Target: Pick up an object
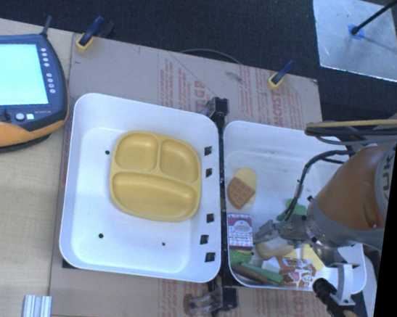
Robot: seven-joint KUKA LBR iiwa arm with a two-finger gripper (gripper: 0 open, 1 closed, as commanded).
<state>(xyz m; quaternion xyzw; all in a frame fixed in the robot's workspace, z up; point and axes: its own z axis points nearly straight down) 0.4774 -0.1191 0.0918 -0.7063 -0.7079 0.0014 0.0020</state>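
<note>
The right bin (275,137) holds several small items. A brown waffle-like square (240,193) lies on a pale yellow piece (246,175). Below it are a red-and-white packet (239,231), a green piece (240,257), a brown stick (255,274) and a printed carton (300,272). My gripper (276,234) is low in this bin's front half, just above a tan item (273,250) and right of the packet. The arm's orange band (351,194) hides the bin's right side. I see nothing clearly between the gripper's tips.
The left bin (86,175) carries a yellow divided plate (156,176). A teach pendant with a lit screen (14,88) lies at far left on the bench. Clamps (89,35) (280,75) pin the cardboard at the back. Black cables (306,176) loop by the wrist.
</note>
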